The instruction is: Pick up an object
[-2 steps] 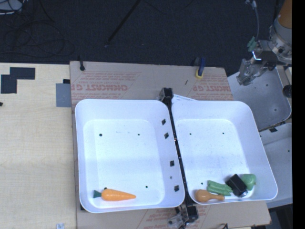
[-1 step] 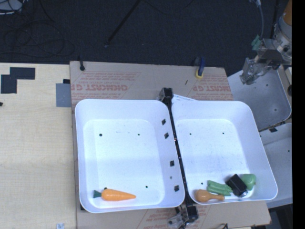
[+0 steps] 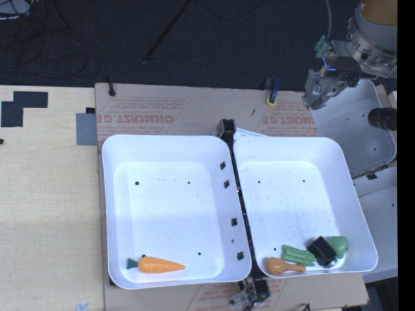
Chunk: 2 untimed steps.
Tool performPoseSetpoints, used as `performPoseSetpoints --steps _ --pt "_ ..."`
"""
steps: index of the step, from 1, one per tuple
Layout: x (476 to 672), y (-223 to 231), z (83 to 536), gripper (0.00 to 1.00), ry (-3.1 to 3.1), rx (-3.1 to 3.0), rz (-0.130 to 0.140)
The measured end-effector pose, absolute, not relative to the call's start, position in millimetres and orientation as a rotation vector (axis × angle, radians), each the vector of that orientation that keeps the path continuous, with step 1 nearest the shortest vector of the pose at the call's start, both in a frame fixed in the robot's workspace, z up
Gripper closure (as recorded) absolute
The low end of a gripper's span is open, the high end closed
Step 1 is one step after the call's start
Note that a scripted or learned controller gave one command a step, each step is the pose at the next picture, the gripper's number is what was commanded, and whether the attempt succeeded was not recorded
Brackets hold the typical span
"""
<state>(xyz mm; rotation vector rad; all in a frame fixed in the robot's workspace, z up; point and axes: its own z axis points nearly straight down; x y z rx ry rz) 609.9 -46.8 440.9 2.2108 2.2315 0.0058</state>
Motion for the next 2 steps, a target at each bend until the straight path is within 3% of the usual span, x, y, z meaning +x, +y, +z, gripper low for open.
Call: performPoseSetpoints --steps 1,2 --pt "642.5 -70.3 387.0 1.0 2.222 2.226 -0.009" --pt "629.7 -88.5 389.3 1.0 2.222 2.225 -0.005"
